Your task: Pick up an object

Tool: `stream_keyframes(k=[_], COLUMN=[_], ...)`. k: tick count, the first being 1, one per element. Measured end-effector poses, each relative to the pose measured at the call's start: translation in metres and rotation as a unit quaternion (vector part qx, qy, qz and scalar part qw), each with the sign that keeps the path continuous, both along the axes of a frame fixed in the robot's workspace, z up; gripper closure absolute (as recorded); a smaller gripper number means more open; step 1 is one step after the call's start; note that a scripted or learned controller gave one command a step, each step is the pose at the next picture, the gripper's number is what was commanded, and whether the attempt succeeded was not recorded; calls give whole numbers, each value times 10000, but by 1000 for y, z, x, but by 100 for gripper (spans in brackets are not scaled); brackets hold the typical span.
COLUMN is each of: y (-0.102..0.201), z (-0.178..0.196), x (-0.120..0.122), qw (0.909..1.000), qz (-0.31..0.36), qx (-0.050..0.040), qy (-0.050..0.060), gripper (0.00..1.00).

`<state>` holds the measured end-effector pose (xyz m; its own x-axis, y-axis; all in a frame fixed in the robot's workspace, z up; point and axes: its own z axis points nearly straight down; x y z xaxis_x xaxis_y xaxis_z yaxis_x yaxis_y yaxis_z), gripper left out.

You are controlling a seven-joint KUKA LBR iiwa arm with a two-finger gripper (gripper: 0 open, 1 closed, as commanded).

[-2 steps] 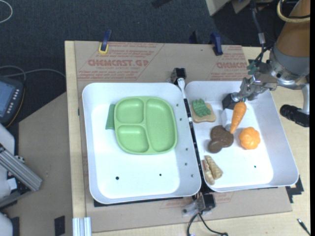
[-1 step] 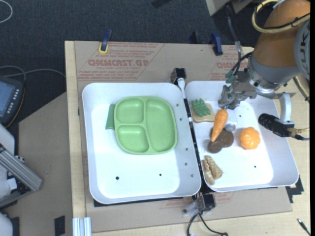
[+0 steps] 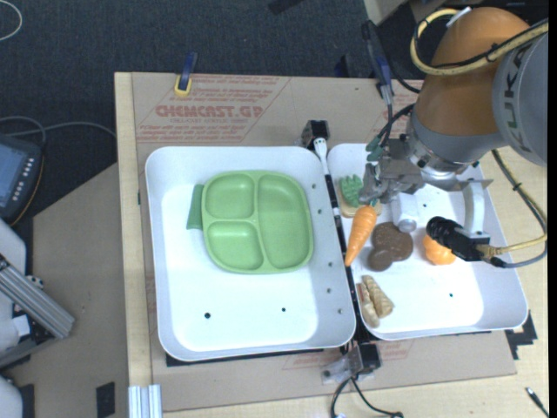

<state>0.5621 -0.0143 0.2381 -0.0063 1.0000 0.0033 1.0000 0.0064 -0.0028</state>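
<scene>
Over the right bin (image 3: 487, 307), the gripper (image 3: 376, 192) hangs at the top end of the carrot (image 3: 359, 232); whether its jaws are spread or pinching cannot be told. That carrot is orange and tapered, lying tilted against the bin's left wall, beside a brown cookie (image 3: 389, 246). A green divided plate (image 3: 258, 221) sits in the left bin (image 3: 174, 312).

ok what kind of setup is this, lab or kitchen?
Likely a robot lab pick bench: two white bins on a board, toy food such as a carrot, a green divided plate, loose cables on carpet.
</scene>
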Motion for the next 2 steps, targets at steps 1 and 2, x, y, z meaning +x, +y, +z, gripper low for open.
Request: stream_keyframes(k=[1,2], y=[54,100], z=[-15,-22], x=[-18,-52], qw=[10000,10000], qz=[-2,-12], qx=[-3,-9], qy=[10,13], gripper=[100,100])
